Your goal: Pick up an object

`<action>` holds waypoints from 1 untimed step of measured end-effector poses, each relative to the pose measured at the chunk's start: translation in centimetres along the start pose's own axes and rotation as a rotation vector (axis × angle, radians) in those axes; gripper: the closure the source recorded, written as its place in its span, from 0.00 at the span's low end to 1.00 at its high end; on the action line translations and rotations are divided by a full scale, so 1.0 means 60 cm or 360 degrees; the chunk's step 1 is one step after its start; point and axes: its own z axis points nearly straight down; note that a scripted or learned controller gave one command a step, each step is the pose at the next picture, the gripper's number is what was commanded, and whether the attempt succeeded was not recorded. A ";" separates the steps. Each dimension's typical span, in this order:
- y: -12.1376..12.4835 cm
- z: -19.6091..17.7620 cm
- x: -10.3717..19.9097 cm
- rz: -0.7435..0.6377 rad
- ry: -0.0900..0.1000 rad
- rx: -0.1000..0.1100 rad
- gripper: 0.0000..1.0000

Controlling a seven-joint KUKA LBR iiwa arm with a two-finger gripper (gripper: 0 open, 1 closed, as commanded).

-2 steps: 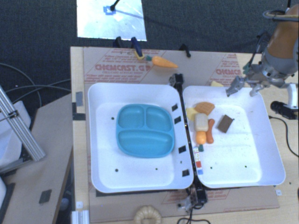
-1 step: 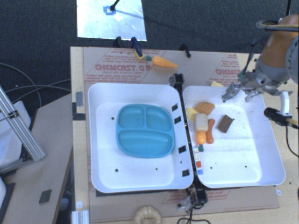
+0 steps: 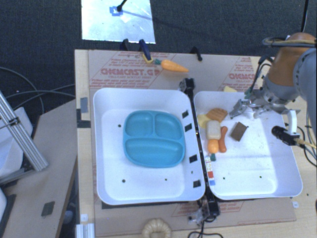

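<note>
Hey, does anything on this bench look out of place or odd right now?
Yes. A toy carrot lies outside both bins, on the board behind the left bin, beside a blue clip. The other small items sit clustered in the right bin, near its left wall. The blue divided plate lies flat in the left bin.

in the right bin [image 3: 277, 182], a cluster lies at the upper left: a ridged tan piece [image 3: 217, 114], a cream block [image 3: 213, 129] above an orange piece [image 3: 213, 146], a slim orange stick [image 3: 223, 139], and a brown block [image 3: 239, 131] slightly apart.
</note>
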 end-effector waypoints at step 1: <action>0.002 0.032 0.001 -0.0005 -0.0001 -0.0002 0.00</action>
